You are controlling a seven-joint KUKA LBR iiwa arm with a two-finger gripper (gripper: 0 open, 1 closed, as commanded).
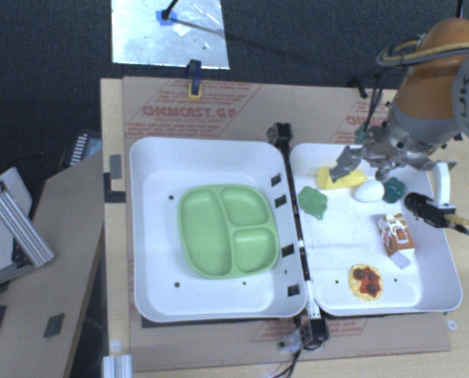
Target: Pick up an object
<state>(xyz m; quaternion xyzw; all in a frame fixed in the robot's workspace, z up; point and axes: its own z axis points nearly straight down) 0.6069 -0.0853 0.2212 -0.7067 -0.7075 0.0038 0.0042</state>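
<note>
In the right bin, near its front edge, lies a small round pizza with red topping. Behind it, toward the right wall, sits a brown and white carton. The left bin holds a green divided plate at its middle. Farther back in the right bin, a green leafy piece rests by the left wall, with a white egg, a teal piece and a yellow block grouped near the far edge. The gripper hangs at the yellow block; whether its fingers are spread or closed cannot be told.
</note>
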